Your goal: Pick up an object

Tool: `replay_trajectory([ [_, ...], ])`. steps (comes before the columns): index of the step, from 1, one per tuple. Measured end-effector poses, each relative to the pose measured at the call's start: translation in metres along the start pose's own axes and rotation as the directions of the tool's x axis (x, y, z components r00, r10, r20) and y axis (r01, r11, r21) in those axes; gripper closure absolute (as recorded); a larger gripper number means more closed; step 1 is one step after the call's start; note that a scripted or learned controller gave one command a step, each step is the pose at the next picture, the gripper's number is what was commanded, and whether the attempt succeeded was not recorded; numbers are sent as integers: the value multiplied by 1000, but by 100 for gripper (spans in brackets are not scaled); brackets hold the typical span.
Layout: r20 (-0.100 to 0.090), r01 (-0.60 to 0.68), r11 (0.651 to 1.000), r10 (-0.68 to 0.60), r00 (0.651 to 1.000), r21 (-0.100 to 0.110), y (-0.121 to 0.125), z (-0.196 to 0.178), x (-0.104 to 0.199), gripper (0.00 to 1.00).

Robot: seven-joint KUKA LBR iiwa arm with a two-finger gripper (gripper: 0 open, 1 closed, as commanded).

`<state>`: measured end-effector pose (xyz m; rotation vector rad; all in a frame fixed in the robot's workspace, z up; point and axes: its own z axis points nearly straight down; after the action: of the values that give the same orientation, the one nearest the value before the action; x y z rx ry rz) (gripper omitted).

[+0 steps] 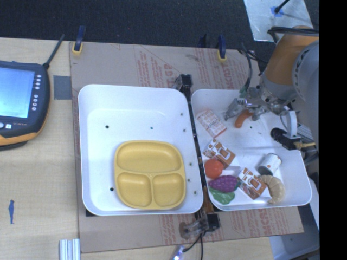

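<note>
Overhead, lying side by side two white bins [87, 145], holding one yellow tray [150, 173], gripper [244, 111] fingers clamping one orange carrot [242, 117], three snack packets [211, 122].

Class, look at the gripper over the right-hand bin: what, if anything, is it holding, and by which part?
The gripper sits right over a small orange carrot-like toy, at that toy's upper end, but whether it actually grips it cannot be told.

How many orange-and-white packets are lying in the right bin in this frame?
3. One packet lies near the bin's upper left, one just above the tomato, and one near the bottom beside the bread roll. Others may be hidden.
</note>
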<state>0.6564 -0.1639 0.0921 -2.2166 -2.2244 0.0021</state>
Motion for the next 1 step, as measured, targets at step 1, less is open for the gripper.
replay_trajectory([
  [1,-1,0,1000,0,1000,1,0,0,3,0],
])
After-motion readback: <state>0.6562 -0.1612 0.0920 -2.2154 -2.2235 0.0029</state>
